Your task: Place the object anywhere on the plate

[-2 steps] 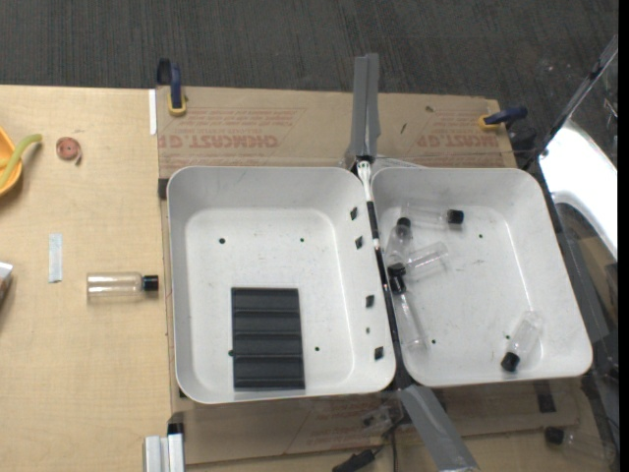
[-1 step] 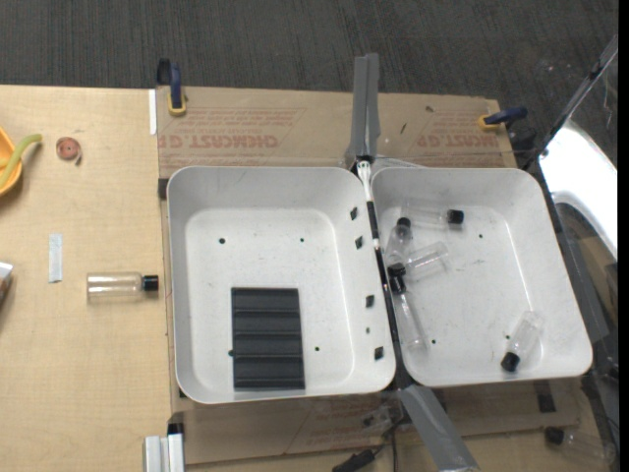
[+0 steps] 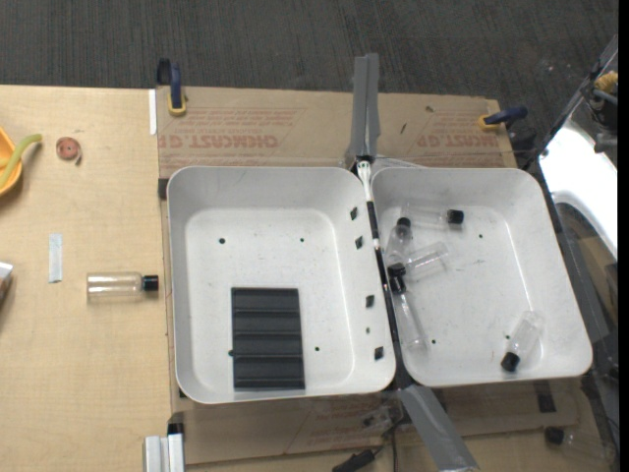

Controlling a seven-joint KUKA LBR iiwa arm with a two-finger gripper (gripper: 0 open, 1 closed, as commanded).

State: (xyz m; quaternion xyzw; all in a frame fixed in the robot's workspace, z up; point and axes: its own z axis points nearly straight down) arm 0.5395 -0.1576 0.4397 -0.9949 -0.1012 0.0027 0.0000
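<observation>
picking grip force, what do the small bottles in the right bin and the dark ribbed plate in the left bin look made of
The small bottles look like clear plastic or glass: see-through bodies with glints and black caps; which of the two is unclear. The dark ribbed plate looks like matte black plastic or rubber: it shows no shine and has raised ridges across it.

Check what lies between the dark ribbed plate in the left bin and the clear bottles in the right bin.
In the camera view, bare white floor of the left bin, then the two bins' adjoining walls, separate the dark ribbed plate from the clear bottles.
</observation>
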